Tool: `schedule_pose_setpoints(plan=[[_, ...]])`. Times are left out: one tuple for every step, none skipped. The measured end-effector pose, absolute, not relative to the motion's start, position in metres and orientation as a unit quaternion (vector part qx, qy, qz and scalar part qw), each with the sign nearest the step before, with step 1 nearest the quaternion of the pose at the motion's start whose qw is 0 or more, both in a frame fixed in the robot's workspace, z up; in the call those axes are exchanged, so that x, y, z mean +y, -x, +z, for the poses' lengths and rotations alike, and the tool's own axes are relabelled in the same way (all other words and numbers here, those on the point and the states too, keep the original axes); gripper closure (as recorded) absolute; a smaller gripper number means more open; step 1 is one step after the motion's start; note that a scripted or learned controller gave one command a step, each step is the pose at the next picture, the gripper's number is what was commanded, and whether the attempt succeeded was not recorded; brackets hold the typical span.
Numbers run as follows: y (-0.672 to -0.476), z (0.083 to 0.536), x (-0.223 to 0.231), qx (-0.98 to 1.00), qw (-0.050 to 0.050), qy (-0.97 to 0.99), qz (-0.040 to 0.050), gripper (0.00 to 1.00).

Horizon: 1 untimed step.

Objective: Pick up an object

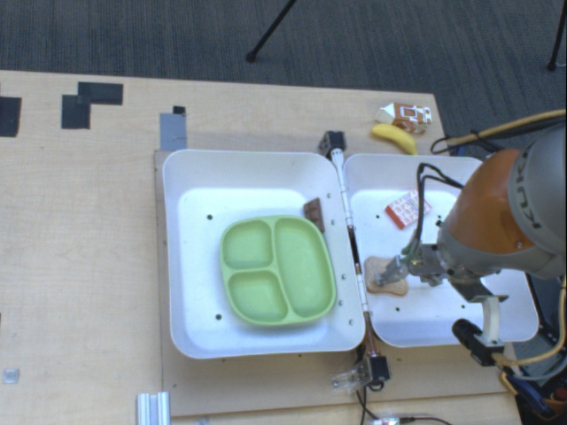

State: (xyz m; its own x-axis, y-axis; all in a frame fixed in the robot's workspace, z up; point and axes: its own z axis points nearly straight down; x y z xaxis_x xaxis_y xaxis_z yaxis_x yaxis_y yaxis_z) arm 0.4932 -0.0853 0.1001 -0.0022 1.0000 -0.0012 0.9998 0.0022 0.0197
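Dark grey carpet floor [177,16]; pale wooden bench [80,264]; thin black stand leg [282,16]

In the right bin [509,321] I see a tan, toast-like slice [390,277] lying flat on the floor near the bin's left wall, its edges rounded and slightly browned. Farther up the same bin, towards its back wall, I see a small red-and-white packet [404,209] lying flat and turned at a slant. The two sit near each other but apart. I can't read the print on the packet from this view.
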Motion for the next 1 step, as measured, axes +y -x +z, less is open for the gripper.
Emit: schedule_pose_setpoints(plan=[[-0.4948,0.1109,-0.0845,0.709,0.008,-0.705,0.0082,1.0]])
